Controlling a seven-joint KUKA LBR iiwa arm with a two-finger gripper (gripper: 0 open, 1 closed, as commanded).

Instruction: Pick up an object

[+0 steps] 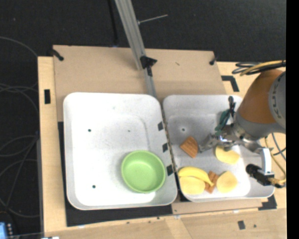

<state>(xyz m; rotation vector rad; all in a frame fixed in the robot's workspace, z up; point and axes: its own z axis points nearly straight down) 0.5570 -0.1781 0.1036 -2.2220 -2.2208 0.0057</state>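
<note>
My gripper (215, 140) hangs low inside the right bin (199, 106), near its middle. It is just right of a brown wedge-shaped block (189, 147) and just above-left of a pale yellow round fruit (227, 156). Along the bin's front lie a banana (192, 173), a yellow lump (191, 185) under it, a small orange-brown piece (211, 179) and another yellow round fruit (226, 181). The arm's wrist partly hides the gripper. I cannot make out anything held.
A green bowl (143, 171) sits at the front right of the left bin (99, 118). A slanted metal pole (134, 39) rises behind the bins. The orange-banded arm (259, 101) covers the right bin's right side, with a black part (259, 175) near the front right corner.
</note>
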